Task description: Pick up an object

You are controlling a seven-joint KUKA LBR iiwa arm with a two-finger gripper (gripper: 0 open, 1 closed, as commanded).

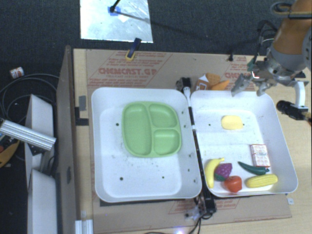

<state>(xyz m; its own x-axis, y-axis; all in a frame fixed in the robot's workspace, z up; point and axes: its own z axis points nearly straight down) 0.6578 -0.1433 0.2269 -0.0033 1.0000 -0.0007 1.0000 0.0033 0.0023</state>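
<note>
Pre-grasp, nothing picked yet.
Nearest target: smooth yellow oval piece (232, 122), alone mid right bin (282, 130); glossy plastic banana (211, 169), corn (261, 181), tomato (233, 184) clustered near front edge. Claw (252, 85) over bin's back rim, fingers spread, empty. Next: down and forward onto oval.

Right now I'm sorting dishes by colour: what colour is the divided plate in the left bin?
Light green; the divided plate shows in the camera view.

You had loose items in the right bin (280, 130): a yellow lemon (232, 123) alone near its middle, and banana (212, 169), grapes (224, 169), tomato (233, 184), corn (261, 181), pepper (253, 168) and carton (260, 155) clustered along the near edge.
</note>
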